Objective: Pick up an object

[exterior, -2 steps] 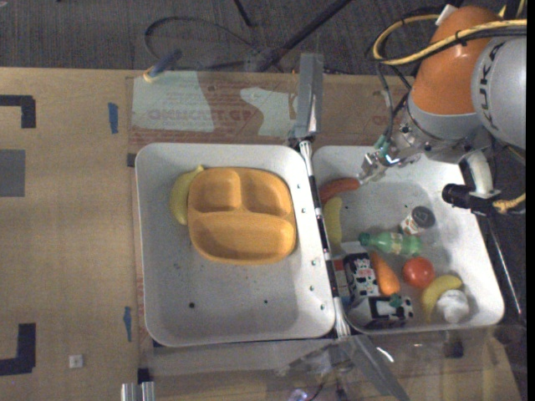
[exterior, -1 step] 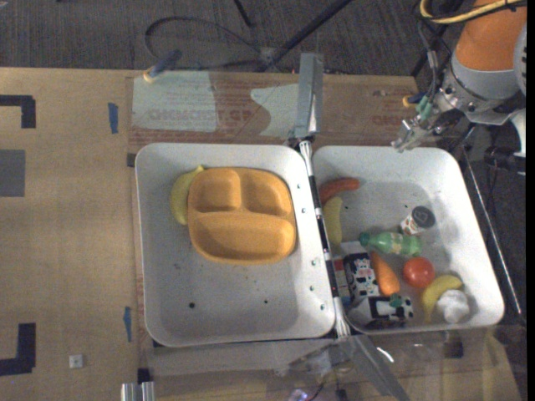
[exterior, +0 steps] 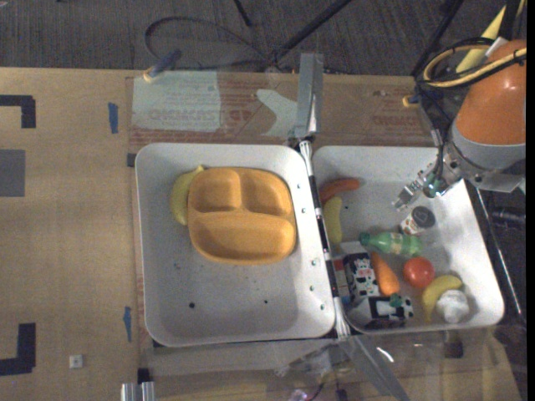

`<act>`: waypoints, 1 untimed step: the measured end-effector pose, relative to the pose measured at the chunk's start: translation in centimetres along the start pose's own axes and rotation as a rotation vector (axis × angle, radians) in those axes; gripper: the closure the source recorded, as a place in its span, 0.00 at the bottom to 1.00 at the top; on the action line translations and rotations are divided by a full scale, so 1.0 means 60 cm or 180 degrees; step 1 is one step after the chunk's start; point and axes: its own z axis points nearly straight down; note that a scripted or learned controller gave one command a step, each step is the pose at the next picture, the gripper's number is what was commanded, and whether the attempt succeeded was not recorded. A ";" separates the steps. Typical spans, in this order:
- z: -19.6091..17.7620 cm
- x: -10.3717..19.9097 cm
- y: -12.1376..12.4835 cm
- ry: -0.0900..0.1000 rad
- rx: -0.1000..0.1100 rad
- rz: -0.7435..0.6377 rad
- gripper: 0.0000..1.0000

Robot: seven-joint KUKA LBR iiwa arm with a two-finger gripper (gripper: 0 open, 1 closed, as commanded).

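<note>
Left bin (exterior: 159, 307): orange divided tray (exterior: 241, 214) over a yellow banana (exterior: 179, 197). Right bin (exterior: 485, 257): green bottle (exterior: 391, 242) in the middle, long axis left-right, cap toward the left; also carrot (exterior: 385, 275), tomato (exterior: 419, 271), two cow-print cartons (exterior: 359, 276). Gripper (exterior: 420, 188) hangs above the right bin's upper part, nothing seen between fingers; how wide they stand I cannot tell.

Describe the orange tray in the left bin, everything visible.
The orange tray looks like smooth plastic, rounded at the corners, with three compartments: two small at the far side, one wide at the near. It lies flat, upright, in the left bin's far half. A yellow banana pokes out at its left edge, seemingly touching.
</note>
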 end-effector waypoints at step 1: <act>-0.001 0.000 0.000 -0.0001 -0.0002 0.0000 0.00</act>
